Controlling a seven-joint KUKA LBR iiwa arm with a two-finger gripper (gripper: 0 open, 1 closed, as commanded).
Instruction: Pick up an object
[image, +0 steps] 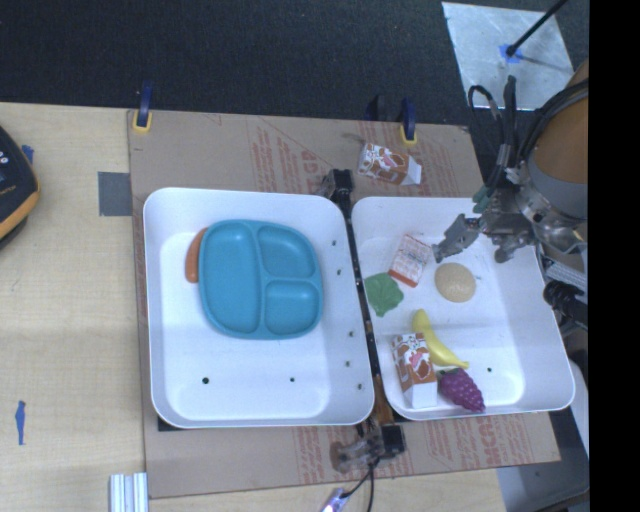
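Hovering over right bin (520, 330), end effector (478, 243) spread, gripping nothing; carton (409, 259) print unreadable.

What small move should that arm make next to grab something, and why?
Probably a short drop straight down. The gripper hangs open above the right bin with nothing between its fingers, and the beige round object lies just below it, apart from the small carton, so there looks to be room to close around it.
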